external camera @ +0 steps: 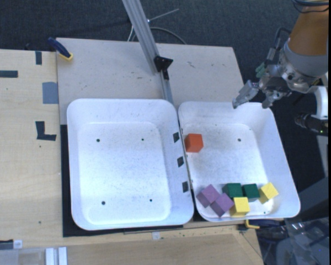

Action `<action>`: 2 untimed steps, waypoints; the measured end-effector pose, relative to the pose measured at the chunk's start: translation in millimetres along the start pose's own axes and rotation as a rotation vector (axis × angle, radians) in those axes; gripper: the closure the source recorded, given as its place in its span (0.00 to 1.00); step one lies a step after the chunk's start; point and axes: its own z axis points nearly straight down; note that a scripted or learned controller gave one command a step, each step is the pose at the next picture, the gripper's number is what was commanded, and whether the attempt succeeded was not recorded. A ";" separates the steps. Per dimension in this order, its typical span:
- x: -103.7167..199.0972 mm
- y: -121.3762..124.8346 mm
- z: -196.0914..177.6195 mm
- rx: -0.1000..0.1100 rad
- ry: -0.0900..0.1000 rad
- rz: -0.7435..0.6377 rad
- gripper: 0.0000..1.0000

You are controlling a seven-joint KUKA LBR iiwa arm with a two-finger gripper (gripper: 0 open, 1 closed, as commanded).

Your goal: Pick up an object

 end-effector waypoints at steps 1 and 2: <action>4.0 -79.6 119.0 0.012 0.003 0.003 0.00; -21.7 -50.6 38.6 -0.009 -0.004 0.001 0.00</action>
